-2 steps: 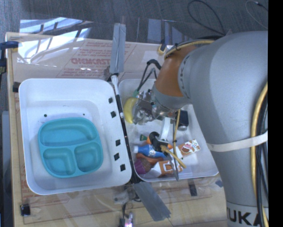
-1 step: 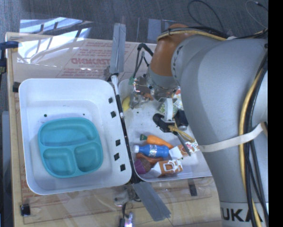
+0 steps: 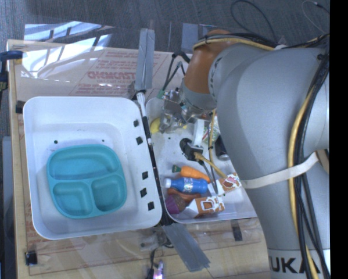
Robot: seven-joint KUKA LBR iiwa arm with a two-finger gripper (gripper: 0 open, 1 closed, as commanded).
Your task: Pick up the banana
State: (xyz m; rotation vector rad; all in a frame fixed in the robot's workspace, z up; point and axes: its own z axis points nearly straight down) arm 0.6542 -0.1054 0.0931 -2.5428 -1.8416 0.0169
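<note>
A yellow banana point(image 3: 155, 125) lies at the far left corner of the right bin point(image 3: 172, 151), only a small part of it showing. My gripper point(image 3: 169, 120) hangs over that corner, just right of the banana and close to it. The grey arm with its orange band point(image 3: 201, 63) reaches in from the right and hides much of the right bin.
The left bin point(image 3: 37, 121) holds a teal divided plate point(image 3: 86, 180). In the right bin's near part lie an orange carrot point(image 3: 194, 172), a blue bottle point(image 3: 188, 185), a purple item point(image 3: 175, 203) and a small carton point(image 3: 210, 205). Black clips line the divider point(image 3: 146, 156) between the bins.
</note>
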